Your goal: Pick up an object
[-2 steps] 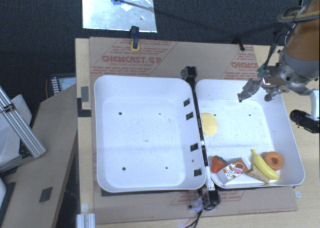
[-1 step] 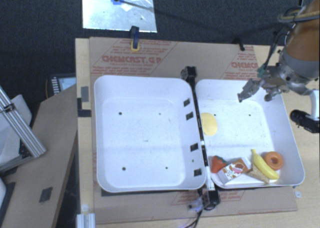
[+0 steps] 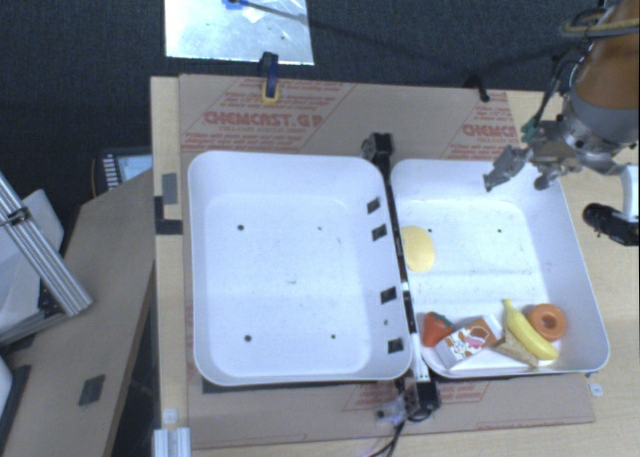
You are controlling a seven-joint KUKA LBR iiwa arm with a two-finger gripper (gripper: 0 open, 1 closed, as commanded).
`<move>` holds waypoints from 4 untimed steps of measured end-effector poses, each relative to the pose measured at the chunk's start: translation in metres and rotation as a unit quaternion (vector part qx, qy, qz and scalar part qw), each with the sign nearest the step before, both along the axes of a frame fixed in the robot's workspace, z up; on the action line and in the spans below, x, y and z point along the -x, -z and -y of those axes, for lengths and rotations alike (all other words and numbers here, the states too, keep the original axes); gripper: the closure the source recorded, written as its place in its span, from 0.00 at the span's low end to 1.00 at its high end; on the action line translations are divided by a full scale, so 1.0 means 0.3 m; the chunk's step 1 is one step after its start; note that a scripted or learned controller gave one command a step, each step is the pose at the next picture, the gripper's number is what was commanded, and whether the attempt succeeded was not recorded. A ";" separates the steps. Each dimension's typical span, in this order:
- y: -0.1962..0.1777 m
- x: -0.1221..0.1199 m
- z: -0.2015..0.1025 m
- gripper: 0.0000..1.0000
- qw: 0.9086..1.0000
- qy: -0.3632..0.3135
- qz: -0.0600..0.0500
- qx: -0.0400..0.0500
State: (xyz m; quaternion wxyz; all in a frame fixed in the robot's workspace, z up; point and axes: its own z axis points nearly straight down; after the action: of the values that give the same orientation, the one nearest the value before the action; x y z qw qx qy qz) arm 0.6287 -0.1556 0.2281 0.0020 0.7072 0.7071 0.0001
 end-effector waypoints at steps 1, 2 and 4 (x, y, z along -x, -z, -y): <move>0.287 -0.082 0.005 0.00 1.000 -0.003 -0.002 -0.001; 0.255 -0.138 -0.086 0.00 1.000 -0.004 0.001 -0.001; 0.256 -0.135 -0.081 0.00 1.000 -0.003 0.000 -0.001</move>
State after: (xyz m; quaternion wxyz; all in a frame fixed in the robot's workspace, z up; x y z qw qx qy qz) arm 0.6694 -0.1314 0.1512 0.0014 0.7053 0.7089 0.0010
